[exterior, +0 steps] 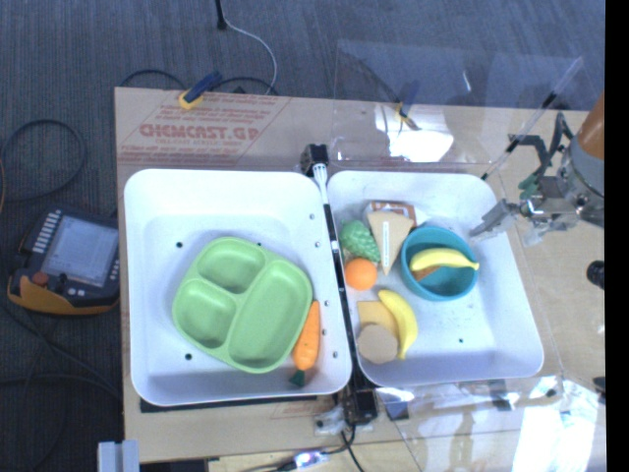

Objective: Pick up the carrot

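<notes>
The carrot is orange with a green top. It lies in the left bin near the front right corner, pressed against the right edge of the green divided plate, its green end towards the front wall. My gripper hangs over the right bin's far right rim, just right of the blue bowl and far from the carrot. Nothing shows in its grasp.
The right bin holds a blue bowl with a banana in it, a second banana, an orange, a green bumpy piece, a wedge-shaped sandwich and a tan round piece. A low wall divides the two bins.
</notes>
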Controlling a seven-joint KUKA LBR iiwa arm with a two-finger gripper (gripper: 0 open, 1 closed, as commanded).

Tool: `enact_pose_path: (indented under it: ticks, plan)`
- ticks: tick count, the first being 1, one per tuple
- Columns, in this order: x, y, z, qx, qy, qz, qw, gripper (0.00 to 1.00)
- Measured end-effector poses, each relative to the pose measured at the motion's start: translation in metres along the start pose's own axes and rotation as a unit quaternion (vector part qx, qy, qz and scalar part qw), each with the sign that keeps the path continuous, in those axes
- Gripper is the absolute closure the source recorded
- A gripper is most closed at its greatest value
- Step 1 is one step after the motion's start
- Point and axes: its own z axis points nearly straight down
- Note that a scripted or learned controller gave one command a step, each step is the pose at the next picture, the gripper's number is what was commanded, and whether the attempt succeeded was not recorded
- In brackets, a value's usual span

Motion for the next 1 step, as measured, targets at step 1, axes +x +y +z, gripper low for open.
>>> enact_pose_path:
  ticks: [1]
  plan:
    - [0.0243, 0.0527, 0.1301, -0.003, -0.001, 0.035, 0.9994, 0.0]
